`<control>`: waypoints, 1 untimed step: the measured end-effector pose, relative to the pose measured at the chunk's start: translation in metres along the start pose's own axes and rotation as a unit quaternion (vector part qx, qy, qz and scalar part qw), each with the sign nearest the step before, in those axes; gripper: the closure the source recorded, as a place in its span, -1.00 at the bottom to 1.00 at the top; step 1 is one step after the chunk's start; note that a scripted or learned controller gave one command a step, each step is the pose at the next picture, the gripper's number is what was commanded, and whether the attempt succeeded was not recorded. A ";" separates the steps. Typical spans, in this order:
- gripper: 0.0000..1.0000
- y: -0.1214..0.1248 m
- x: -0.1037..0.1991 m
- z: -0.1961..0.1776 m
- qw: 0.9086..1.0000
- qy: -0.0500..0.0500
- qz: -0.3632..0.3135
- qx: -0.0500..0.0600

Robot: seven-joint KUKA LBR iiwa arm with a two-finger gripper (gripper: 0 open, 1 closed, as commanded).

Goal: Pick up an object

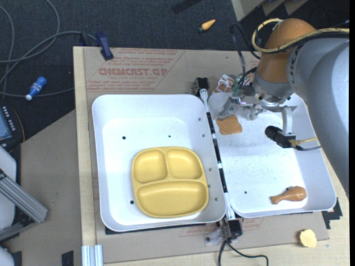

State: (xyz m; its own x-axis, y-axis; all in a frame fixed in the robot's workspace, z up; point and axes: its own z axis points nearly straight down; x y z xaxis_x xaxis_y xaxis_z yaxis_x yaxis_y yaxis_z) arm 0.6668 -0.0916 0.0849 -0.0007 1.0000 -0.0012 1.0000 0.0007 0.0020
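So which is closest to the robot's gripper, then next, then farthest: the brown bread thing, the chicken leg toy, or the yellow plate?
Measured from the gripper:
1. Brown bread piece, just below it in the right bin.
2. Chicken leg toy, near the right bin's front edge.
3. Yellow divided plate, over in the left bin.

Dark carpet floor (138, 10) with cables (33, 15) around a wooden bench (83, 148).

This is a robotics lab. A grey industrial arm (319, 65) with an orange band reaches over a bench (138, 71) bearing two white bins (105, 115), mounted on printed board. Loose cables (33, 15) trail across dark carpet beyond the bench's left edge.
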 end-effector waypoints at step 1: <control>-1.00 0.000 -0.001 0.000 1.000 0.000 0.000 0.000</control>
